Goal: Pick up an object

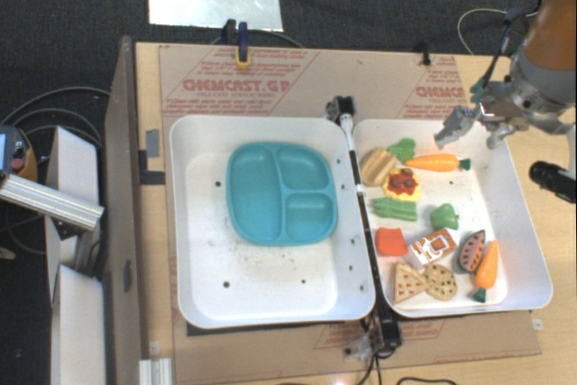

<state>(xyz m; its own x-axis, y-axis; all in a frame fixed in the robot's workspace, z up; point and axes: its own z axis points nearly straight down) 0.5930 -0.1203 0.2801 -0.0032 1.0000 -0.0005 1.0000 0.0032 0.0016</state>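
The right bin (pixel 526 221) holds several toy foods. A long orange carrot (pixel 435 162) lies near its far edge, with a bread roll (pixel 377 165) and a green leafy piece (pixel 402 149) to its left. My gripper (pixel 474 132) hangs over the bin's far right corner, just above and right of the carrot. Its fingers are spread open with nothing between them. Toward the front lie a red block (pixel 390 242), a small box (pixel 433 245), a watermelon slice (pixel 471 251) and a second carrot (pixel 487 264).
A teal divided plate (pixel 280 194) sits in the left bin (pixel 203 284). A yellow-red piece (pixel 402 184), green beans (pixel 395 209), a green chunk (pixel 444 216), a pizza slice (pixel 408 282) and a cookie (pixel 441 281) crowd the right bin. A ridge (pixel 361 212) divides the bins.
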